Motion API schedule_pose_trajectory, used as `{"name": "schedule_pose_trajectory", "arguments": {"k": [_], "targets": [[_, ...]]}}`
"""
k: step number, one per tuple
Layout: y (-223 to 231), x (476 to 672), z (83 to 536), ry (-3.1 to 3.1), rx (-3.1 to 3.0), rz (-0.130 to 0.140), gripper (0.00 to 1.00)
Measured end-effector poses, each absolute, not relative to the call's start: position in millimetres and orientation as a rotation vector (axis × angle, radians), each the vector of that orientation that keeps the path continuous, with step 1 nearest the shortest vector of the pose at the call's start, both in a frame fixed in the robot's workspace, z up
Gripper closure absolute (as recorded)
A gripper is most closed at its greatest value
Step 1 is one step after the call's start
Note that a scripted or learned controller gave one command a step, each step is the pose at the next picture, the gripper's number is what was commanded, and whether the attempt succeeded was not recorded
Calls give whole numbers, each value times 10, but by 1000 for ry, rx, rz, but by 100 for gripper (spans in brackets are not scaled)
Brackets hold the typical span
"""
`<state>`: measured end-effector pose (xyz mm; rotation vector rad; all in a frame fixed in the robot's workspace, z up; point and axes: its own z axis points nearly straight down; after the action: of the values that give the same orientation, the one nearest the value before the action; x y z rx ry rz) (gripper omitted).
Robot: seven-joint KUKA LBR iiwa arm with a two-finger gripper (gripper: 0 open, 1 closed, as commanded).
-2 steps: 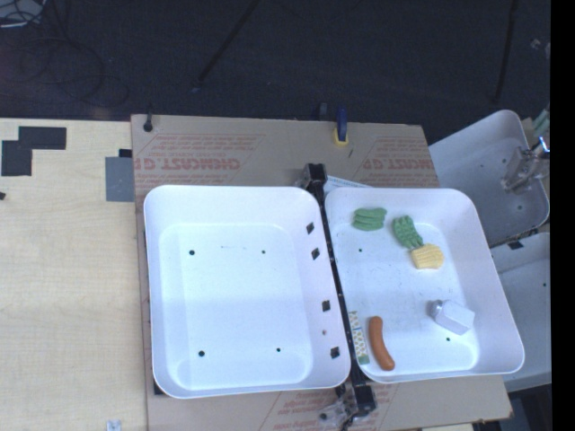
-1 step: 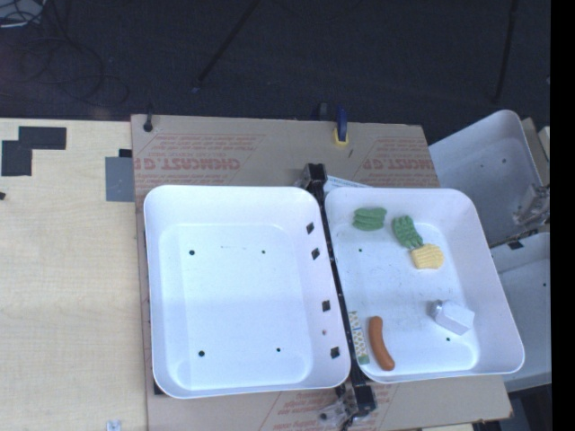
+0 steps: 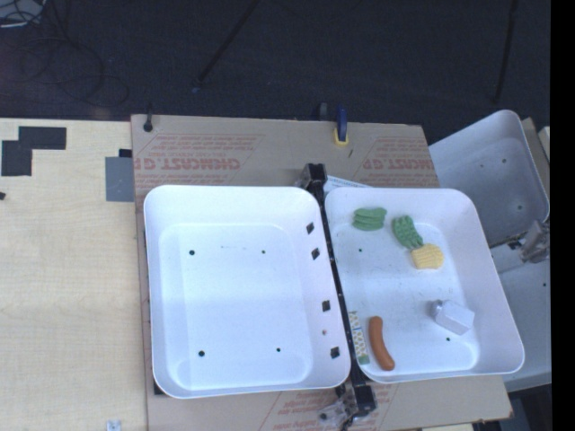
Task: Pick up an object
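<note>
In the right bin [image 3: 485, 241] I see five small things that could be picked. A sausage [image 3: 382, 343], orange-red, lies near the front left corner, along the left wall. A grey block [image 3: 452, 317] lies to its right, near the front right corner, well apart from the sausage. Toward the back, a yellow corn piece [image 3: 428, 257] lies just beside a green piece [image 3: 407, 232], perhaps touching it, and a second green piece [image 3: 369, 218] lies a little to the left of these, apart from them. How these things lie relative to the gripper I cannot tell, and also not if it is spread or pressed together. The left bin [image 3: 162, 268] stands side by side with the right one, their inner walls meeting at a black strip [image 3: 325, 272]. Both bins rest on a cardboard sheet [image 3: 225, 151].
</note>
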<state>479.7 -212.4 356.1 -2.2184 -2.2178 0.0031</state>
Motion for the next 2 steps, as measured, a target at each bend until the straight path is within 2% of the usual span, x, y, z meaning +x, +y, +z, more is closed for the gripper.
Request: {"name": "schedule_pose_trajectory", "arguments": {"k": [1, 2], "targets": [[-1662, 5014, 3100, -2221, -2213, 3, 100], [-2134, 5554, 4154, -2232, -2226, -4, 100]]}}
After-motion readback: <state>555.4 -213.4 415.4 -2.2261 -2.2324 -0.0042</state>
